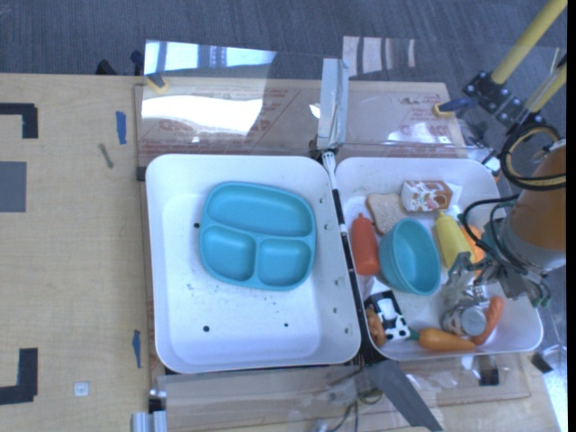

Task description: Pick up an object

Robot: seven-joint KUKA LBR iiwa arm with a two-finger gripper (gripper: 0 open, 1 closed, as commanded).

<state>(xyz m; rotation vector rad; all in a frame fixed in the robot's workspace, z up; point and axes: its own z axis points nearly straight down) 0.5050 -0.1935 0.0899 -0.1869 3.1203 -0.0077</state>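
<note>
The right bin [520, 338] holds several toys. Among them are a blue bowl [410, 256], a red sausage [364, 244], a slice of toast [385, 210], a small carton [425, 196] and a yellow piece [450, 238]. At the front lie an orange carrot [444, 338] and a black-and-white toy [387, 318]. My gripper [468, 297] hangs low over the bin's front right corner, just right of the bowl. A round silver object [469, 319] and an orange piece [492, 318] sit directly under it. The wrist hides what lies between.
The left bin [171, 241] carries a blue divided plate [256, 235]. A metal divider [331, 106] and clear panels stand behind the bins. Black cables [517, 156] and a yellow pole [531, 34] crowd the right side. Wooden bench top [63, 241] extends to the left.
</note>
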